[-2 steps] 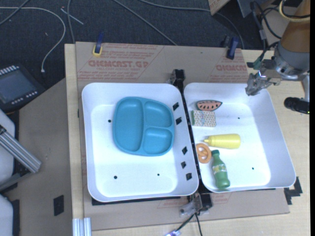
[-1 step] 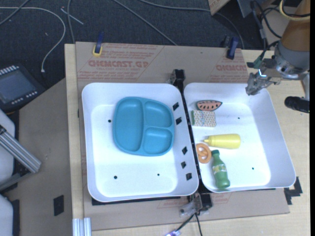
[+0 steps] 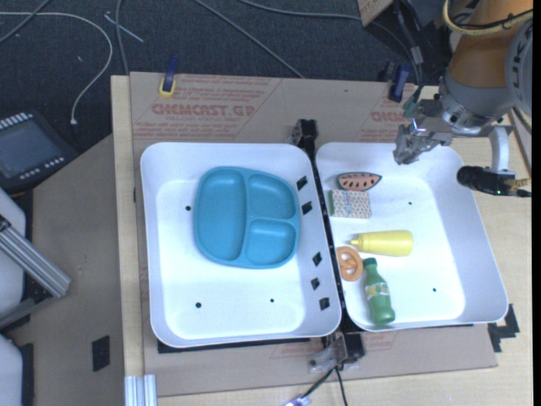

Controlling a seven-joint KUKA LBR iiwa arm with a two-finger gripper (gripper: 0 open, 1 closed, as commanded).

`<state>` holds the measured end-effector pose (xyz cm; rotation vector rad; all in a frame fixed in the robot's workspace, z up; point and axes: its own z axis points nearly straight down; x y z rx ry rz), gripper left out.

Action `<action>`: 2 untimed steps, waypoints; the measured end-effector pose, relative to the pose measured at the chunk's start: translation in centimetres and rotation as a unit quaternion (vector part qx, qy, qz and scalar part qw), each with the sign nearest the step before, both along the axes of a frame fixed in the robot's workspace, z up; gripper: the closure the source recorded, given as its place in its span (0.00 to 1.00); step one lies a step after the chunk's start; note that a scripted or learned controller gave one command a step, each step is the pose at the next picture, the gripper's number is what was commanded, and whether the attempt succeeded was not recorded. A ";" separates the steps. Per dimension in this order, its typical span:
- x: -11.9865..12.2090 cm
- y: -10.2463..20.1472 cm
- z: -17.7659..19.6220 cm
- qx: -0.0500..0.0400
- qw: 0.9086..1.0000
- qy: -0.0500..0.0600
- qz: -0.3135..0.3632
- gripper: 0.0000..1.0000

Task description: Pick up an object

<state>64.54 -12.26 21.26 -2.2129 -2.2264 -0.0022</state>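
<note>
1. Over the far edge of the right-hand shallow white plastic bin [image 3: 473, 252] hangs the claw [image 3: 409, 152]; whether it is open or closed I cannot tell, and nothing appears lifted, so the whole pick seems left to do.
2. Nearest candidate: the red-and-green watermelon-slice toy [image 3: 358, 180], near the claw, toward the bin's left wall.
3. The yellow plastic bottle [image 3: 385, 243] lies beyond that, mid-bin.

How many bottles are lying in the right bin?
2. The yellow bottle lies on its side mid-bin, and the green bottle lies below it, near the front edge of the right bin. Nothing seems hidden.
</note>
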 end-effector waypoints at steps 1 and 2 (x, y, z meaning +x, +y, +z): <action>0.1 5.7 1.3 0.000 1.000 -0.001 0.000 1.00; 0.5 11.9 2.2 0.000 1.000 -0.002 0.001 1.00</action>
